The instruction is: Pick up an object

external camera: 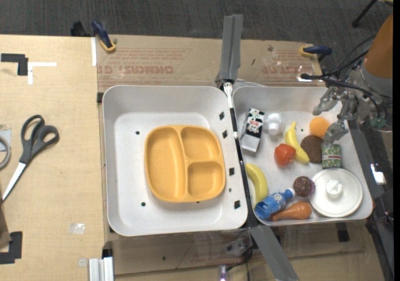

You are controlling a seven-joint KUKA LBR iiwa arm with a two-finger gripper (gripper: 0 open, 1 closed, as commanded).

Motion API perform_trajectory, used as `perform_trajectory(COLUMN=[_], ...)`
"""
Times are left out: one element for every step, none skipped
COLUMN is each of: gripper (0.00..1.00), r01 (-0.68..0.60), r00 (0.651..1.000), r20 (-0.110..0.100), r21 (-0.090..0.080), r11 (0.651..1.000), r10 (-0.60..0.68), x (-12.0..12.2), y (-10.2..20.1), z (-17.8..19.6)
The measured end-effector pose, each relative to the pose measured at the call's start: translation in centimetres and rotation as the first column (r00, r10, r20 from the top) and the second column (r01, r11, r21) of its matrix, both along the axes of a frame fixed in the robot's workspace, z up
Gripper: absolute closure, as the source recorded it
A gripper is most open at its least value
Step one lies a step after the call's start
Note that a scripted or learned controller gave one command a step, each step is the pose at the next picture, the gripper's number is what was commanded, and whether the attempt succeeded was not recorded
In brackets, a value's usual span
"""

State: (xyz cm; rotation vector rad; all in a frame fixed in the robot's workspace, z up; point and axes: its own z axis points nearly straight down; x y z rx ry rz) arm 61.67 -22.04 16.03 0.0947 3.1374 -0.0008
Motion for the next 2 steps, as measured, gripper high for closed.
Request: perform_trajectory(gripper=[0.0, 0.0], r01=[0.073, 0.175], r00=[0.997, 0.985], r20=[0.006, 0.002], r21=[-0.001, 0.0], r11=[0.997, 0.985], r10=[-0.073, -0.175], x=[4.0, 1.4], y=[-0.1, 6.2], z=[-6.5, -6.7])
